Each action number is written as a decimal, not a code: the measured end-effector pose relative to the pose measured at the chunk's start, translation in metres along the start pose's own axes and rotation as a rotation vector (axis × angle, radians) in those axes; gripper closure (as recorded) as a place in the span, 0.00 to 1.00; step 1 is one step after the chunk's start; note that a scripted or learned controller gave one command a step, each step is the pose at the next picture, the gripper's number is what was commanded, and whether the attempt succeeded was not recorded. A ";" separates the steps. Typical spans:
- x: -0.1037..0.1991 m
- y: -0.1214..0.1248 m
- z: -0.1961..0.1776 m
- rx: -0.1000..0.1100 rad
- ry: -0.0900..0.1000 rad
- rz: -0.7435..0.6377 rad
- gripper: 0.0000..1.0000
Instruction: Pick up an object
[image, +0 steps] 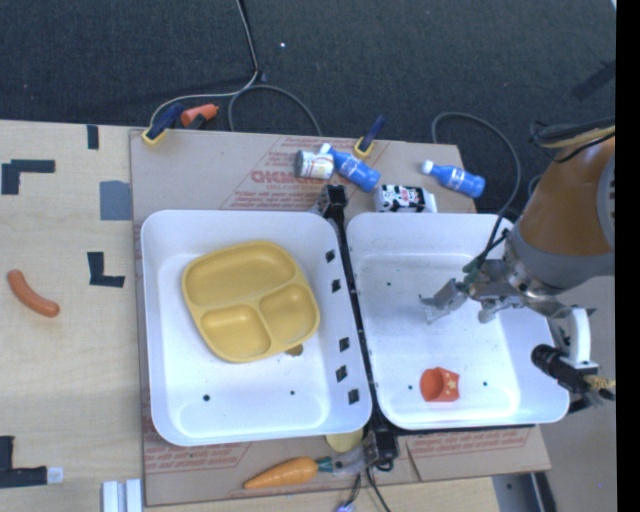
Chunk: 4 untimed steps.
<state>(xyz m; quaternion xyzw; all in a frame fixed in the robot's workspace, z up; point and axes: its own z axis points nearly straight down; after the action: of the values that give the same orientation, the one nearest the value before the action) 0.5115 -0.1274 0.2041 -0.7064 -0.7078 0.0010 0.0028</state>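
From here I see my gripper hanging over the right bin, its two fingers spread wide with nothing between them. The small red object lies on that bin's floor near the front wall, well apart from the fingertips.

At the right of the frame, the arm is grey with a broad orange band; its hand is grey metal.
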 end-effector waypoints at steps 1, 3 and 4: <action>-0.075 0.074 -0.008 -0.011 -0.008 0.004 0.00; 0.012 0.094 0.078 -0.007 -0.001 -0.006 0.00; -0.088 0.143 0.080 -0.010 -0.007 0.004 0.00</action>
<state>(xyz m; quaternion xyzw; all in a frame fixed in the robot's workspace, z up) 0.6540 -0.2145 0.1234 -0.7079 -0.7063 -0.0002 -0.0033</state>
